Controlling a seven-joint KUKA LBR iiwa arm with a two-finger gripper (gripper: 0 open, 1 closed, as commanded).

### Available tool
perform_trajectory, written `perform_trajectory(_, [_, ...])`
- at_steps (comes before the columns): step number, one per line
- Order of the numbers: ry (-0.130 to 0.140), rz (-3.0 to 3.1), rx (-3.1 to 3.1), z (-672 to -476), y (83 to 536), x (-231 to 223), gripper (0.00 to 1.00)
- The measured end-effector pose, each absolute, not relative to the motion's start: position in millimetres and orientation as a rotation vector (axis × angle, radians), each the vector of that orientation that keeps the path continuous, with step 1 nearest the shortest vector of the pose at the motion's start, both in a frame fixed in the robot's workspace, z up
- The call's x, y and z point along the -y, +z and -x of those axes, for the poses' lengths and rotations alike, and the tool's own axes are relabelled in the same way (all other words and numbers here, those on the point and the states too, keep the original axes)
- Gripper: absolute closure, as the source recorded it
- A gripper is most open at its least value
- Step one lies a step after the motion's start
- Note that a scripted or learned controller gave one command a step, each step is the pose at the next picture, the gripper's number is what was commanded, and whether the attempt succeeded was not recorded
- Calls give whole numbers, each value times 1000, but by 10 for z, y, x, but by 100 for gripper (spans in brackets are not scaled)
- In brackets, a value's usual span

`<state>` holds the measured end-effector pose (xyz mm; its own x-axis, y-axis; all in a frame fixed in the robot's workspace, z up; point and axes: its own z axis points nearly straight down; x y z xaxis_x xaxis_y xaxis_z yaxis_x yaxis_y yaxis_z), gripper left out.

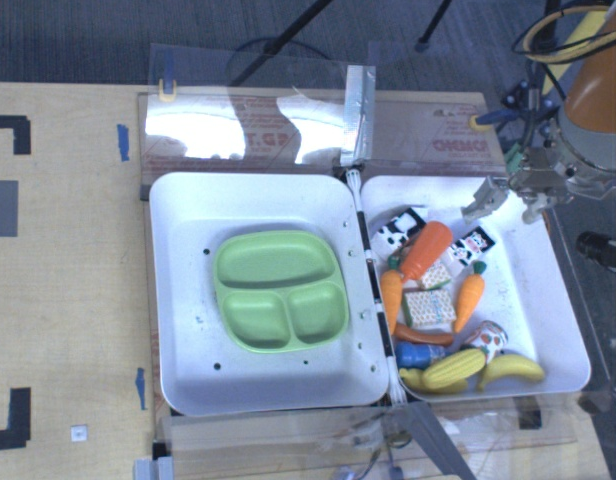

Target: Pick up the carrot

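At the bottom of the frame, right of centre, we find the toys heaped in the lower left part of the right bin (563,298), crowded against the wall it shares with the left bin (178,268). Nearest us lie a corn cob (453,370) and a banana (511,370), touching end to end along the lower rim, with a blue piece (416,356) just beside them. Such a heap means each toy props its neighbours, so we judge that lifting one may shift the others.

A little higher, at mid-right, the carrot (469,298) lies tilted, its green top pointing to the upper right and its tip to the lower left. It leans against a patterned block (429,308), yet its right flank faces bare bin floor; we think that open side is the best way in. Left of the block, other orange toys (425,251) lie close and could be mistaken for the target.

In the left bin, at centre, a green plate (280,290) with three compartments sits alone.

Farther up, at upper right, the tool (506,198) hangs over the right bin's upper corner, well apart from the carrot and carrying nothing between its fingers. We cannot tell whether it is spread or pressed together. The pick is not yet begun; the tool needs to travel down and left.
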<state>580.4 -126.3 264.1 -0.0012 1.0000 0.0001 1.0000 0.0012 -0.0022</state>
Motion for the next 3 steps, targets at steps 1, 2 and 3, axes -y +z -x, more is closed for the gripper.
perform_trajectory(1, [0, 2337, 2102, -6130, 2615, 1354, 0])
perform_trajectory(2, [2, 2279, 2161, -5898, 1166, 1663, 0])
perform_trajectory(3, [-26, 2380, 2075, -5448, 948, 1773, 0])
